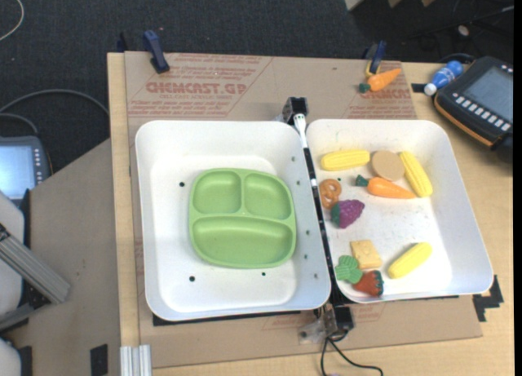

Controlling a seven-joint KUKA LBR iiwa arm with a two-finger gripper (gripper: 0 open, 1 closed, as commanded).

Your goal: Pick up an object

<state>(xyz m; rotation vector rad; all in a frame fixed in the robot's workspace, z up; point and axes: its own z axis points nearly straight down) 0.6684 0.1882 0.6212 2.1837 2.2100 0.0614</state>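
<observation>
On the table (245,81), a brown sheet printed with red lettering carries two shallow white bins side by side. The left bin (163,162) holds a green divided plate (241,218), lying flat near its middle, with three compartments facing up. The right bin (440,203) holds the toy foods that are candidates for picking. At its far side lies a yellow corn cob (345,159), and just right of it a tan round slice (388,165). A second corn cob (416,174) lies at a slant, touching that slice on its right. An orange carrot (387,188) sits just near of the slice. Against the left wall are a small pretzel (329,191) and, just near of it, a purple grape bunch (347,213). Toward the near edge lie a third yellow piece (409,259), a tan cracker (365,253), a green leafy item (348,269) and a red strawberry (369,283), the last three clustered together. Outside the bins, a second carrot (380,81) rests at the far edge of the table, beside a blue clamp (375,55). Another blue clamp (155,50) grips the far left edge. The state of the pincer cannot be told.
</observation>
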